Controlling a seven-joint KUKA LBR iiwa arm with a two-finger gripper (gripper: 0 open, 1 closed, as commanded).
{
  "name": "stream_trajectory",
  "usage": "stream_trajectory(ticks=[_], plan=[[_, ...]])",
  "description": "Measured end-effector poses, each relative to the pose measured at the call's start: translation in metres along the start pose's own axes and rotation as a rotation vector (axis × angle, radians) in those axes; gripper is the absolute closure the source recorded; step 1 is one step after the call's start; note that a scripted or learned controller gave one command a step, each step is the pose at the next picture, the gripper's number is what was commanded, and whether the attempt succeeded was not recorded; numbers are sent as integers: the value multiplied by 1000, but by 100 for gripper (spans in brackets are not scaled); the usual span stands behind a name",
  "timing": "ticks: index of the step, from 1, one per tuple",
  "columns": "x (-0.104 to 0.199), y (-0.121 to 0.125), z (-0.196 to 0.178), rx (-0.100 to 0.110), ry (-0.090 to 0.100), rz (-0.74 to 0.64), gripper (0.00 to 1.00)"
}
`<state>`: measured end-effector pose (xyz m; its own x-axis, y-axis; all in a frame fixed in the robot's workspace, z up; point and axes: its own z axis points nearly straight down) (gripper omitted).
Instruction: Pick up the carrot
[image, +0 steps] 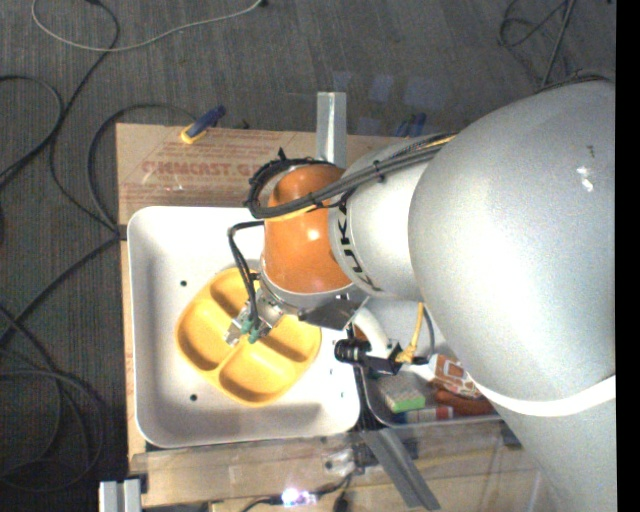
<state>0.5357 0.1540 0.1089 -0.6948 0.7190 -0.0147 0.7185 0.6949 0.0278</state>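
The gripper (243, 328) hangs low over the yellow plate (205, 330) in the left bin (160, 250); its grip can't be told.

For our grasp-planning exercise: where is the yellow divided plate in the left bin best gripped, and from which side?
Probably its raised rim on the left lobe, approached from above. The yellow divided plate lies flat in the white bin, so only the rim offers an edge, and the arm covers its right.
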Motion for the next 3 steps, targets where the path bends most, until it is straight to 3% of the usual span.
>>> stream_trajectory(ticks=[1, 2, 3], plan=[[13, -13, 6, -29, -14, 166, 100], [-30, 12, 11, -12, 23, 60, 100], [20, 23, 7, 8, -6, -147, 100]])
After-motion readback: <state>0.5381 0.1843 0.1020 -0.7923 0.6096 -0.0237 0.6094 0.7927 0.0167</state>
